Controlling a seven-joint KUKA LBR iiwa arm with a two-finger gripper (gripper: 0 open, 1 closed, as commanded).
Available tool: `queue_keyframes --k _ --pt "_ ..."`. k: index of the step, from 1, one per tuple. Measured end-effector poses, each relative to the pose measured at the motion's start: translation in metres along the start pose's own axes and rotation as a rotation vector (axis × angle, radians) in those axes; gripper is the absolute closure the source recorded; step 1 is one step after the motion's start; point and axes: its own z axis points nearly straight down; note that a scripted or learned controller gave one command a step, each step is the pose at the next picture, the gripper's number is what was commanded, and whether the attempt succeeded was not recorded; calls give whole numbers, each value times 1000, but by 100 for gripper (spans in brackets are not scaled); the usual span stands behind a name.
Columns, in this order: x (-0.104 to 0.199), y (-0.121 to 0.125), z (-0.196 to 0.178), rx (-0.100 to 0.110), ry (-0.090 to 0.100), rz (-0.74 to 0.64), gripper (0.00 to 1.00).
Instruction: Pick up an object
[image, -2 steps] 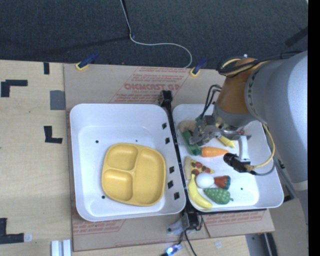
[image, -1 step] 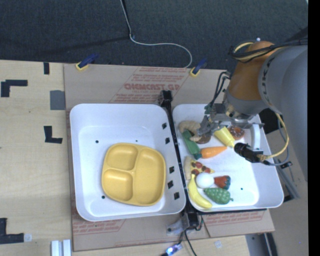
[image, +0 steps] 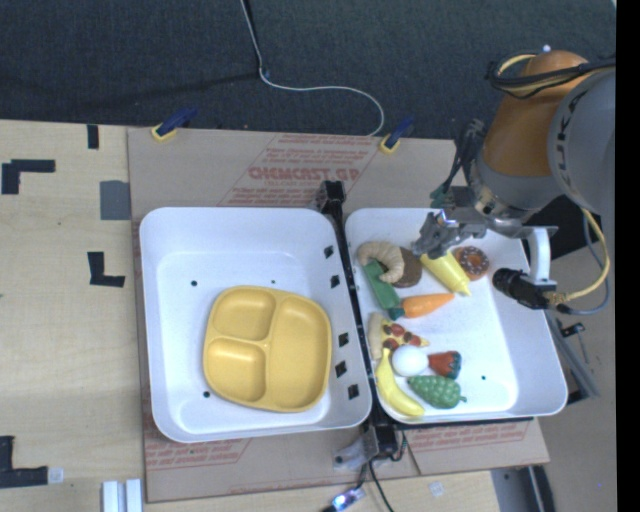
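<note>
The right white bin (image: 520, 385) holds several toy foods. A yellow corn-like piece (image: 449, 273) lies at its upper middle, next to a reddish round piece (image: 472, 262) and a brown bread piece (image: 388, 256). Below them are an orange carrot (image: 428, 305), a green piece (image: 383, 291), a white egg (image: 408, 361), a yellow banana (image: 394, 388) and green grapes (image: 436, 391). My gripper (image: 438, 237) hangs over the upper part of this bin, just above the top end of the yellow piece. Nothing can be seen held in it.
The left white bin (image: 170, 260) holds a yellow divided plate (image: 268, 348). A black divider (image: 346, 300) runs between the two bins. The arm's grey and orange body (image: 535, 130) looms at the upper right. A white cable (image: 300, 85) trails behind the bins.
</note>
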Motion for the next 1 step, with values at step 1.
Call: queue_keyframes --k 1 --pt "1 0 -7 5 1 0 100"
